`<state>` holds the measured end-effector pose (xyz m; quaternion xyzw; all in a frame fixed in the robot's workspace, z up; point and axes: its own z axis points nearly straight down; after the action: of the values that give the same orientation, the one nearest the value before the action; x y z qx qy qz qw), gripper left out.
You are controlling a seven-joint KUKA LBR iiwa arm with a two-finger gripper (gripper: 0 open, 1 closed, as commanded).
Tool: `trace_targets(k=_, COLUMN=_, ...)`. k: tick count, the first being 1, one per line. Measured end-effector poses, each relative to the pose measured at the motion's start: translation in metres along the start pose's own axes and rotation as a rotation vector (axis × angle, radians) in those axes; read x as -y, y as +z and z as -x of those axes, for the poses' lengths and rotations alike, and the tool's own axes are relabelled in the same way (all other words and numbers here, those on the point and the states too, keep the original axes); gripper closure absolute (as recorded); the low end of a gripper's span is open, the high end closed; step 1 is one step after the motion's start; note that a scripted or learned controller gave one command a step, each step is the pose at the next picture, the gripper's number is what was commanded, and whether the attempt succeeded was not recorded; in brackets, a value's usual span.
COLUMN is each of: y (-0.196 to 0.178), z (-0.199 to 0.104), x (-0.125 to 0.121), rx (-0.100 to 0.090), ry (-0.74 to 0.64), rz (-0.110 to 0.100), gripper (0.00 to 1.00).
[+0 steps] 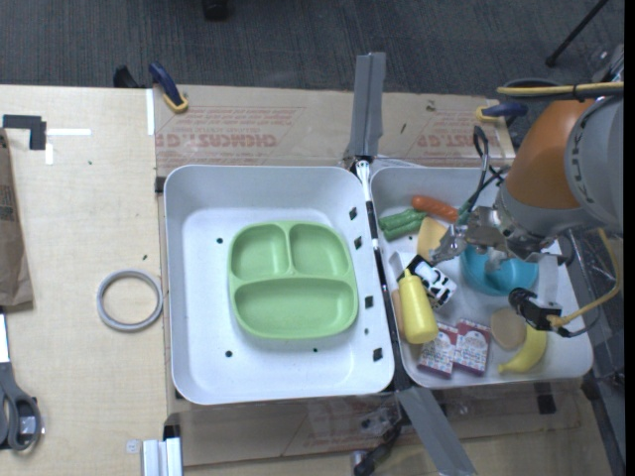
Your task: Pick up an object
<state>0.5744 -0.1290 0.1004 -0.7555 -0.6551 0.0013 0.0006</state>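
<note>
Two bins, one arm: gripper (462, 234), finger state unclear, hangs over the right bin (575, 365) by the blue cup (493, 272) at centre; descent and closing come next.

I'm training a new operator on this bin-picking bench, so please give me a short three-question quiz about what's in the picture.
1. True or false: the green three-compartment plastic plate lies in the left white bin.
2. Which lies nearest the right white bin's front right corner? A) orange carrot B) yellow banana C) green pepper
3. Fill in: the yellow squeeze bottle lies along the right bin's ____ wall.

Key: 1 true; 2 B; 3 left
</note>
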Motion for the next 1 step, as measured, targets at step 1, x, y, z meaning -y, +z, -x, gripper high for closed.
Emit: trace_targets(k=1, y=0.0082, z=0.0215, x=-0.0808, rx=0.0, ry=0.094, rz=0.001, gripper=0.0)
